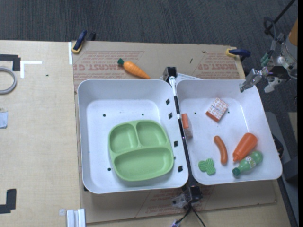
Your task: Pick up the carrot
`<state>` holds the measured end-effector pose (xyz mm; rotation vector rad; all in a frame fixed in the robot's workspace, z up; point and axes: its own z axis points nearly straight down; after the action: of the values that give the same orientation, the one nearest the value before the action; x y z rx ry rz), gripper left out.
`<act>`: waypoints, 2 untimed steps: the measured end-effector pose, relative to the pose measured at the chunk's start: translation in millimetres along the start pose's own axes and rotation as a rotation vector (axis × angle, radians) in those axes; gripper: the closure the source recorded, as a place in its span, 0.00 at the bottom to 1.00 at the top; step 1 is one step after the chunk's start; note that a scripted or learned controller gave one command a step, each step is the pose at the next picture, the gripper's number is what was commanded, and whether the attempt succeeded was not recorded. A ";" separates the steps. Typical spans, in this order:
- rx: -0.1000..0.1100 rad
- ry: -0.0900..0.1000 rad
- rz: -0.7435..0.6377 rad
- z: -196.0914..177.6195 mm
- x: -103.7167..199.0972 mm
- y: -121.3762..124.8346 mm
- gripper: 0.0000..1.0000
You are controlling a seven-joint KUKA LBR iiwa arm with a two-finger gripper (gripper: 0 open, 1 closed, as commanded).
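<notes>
In the camera view, the carrot [134,69] lies on the brown cardboard [156,60] behind the left bin [90,126], outside both bins, its green top pointing left and its tip toward the bins' shared corner.

The gripper [259,79] is at the right edge, above the far right corner of the right bin [265,122], well apart from the carrot. Nothing is seen between its fingers; how far they are spread I cannot tell at this size.

The left bin holds a green divided plate [140,150] with three compartments, set toward the near right of the bin.

The right bin holds several things. A small red-and-white box [217,109] lies near the far middle. An orange block [186,125] rests against the left wall. A sausage [220,149] lies near the middle, and a small green piece [207,166] just before it. On the right lies an orange cone-shaped bottle [244,146], with a green bottle [247,164] just beside it, toward the near right corner.

Blue clamps [79,41] hold the cardboard at its far corners. A black clip [170,73] sits where the bins meet at the back.
</notes>
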<state>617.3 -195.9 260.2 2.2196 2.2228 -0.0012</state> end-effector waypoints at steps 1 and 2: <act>0.000 0.000 -0.143 59.9 78.3 -37.8 0.00; 0.000 0.000 -0.134 100.7 96.7 -66.5 0.00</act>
<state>550.6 -99.3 159.4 2.0661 2.3664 -0.0008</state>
